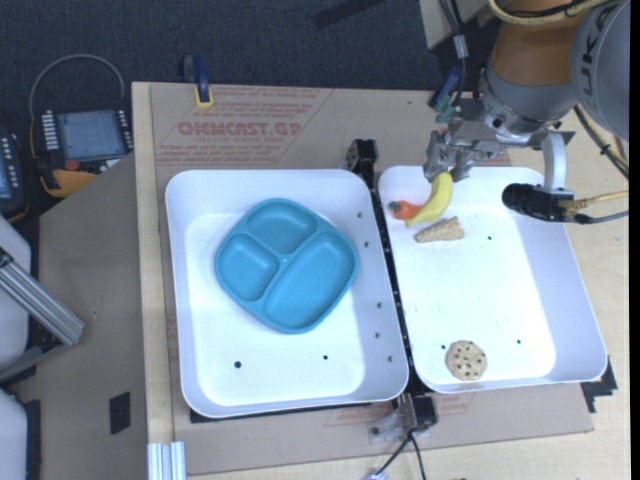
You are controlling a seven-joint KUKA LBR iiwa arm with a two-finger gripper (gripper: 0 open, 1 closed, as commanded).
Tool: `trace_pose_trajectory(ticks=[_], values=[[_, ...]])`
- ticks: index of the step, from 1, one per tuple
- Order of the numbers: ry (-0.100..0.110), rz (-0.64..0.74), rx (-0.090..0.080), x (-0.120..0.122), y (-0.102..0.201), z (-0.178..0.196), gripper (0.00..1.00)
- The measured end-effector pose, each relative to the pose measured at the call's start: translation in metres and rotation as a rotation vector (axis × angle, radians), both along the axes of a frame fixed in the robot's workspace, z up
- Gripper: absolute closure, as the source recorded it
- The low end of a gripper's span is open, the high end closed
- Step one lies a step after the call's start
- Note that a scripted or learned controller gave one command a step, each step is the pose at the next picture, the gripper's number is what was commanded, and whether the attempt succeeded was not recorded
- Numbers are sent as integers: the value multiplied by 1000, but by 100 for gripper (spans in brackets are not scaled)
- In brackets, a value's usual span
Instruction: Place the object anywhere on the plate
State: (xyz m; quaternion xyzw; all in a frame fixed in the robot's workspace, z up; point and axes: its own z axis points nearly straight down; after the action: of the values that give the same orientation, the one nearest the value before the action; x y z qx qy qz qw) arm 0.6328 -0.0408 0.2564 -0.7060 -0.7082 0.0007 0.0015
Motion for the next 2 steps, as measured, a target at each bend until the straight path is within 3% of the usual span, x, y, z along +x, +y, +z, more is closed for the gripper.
trace_pose_trajectory(ticks=[2], values=[[0, 0, -1, -20, 100, -1, 100]])
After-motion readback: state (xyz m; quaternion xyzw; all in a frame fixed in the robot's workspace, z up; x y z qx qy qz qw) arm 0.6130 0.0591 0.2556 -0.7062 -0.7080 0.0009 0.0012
